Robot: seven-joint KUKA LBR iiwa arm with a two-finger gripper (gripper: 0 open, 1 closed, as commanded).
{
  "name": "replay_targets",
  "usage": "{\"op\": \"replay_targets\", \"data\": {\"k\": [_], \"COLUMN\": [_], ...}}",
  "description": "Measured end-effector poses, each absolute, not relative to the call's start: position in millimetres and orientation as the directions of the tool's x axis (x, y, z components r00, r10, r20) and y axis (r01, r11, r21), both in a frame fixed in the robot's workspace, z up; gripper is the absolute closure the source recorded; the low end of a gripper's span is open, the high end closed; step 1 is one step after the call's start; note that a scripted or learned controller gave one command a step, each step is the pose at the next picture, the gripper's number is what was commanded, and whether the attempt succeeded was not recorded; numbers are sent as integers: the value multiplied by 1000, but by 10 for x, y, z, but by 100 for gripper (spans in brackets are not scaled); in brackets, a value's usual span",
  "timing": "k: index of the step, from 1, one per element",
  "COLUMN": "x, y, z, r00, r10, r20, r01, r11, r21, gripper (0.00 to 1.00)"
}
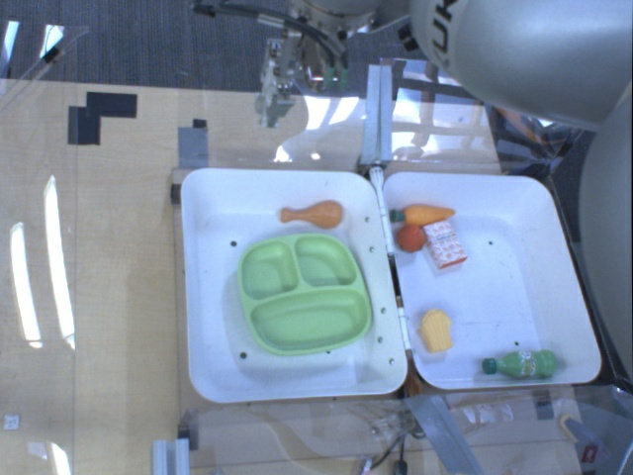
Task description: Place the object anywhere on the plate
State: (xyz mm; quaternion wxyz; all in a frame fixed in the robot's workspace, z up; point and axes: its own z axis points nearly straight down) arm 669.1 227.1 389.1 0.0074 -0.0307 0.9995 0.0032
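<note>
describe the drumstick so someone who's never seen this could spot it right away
Look in the left white bin, the one holding the green divided plate. Just beyond the plate's far edge lies the toy chicken drumstick, on the bin floor. It is the only tan, club-shaped item there.

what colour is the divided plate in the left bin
Light green: the plate has three compartments, seen best in the overhead camera view.

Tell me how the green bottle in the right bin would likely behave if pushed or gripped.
The bottle lies on its side near the bin's front wall, so a sideways nudge would probably roll it. Its rounded, glossy body looks slippery and might squirt out of a pinch. It looks like a small plastic toy, likely light and stiff.
</note>
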Motion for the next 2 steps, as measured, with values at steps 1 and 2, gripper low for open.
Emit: {"op": "replay_targets", "data": {"k": [1,2], "x": [6693,6693], "y": [2357,2064], "z": [2383,4398], "r00": [-998,-998], "r10": [-68,67], "r20": [-7,-16], "r01": [-68,67], "r11": [998,998], "r21": [4,7], "gripper": [100,100]}}
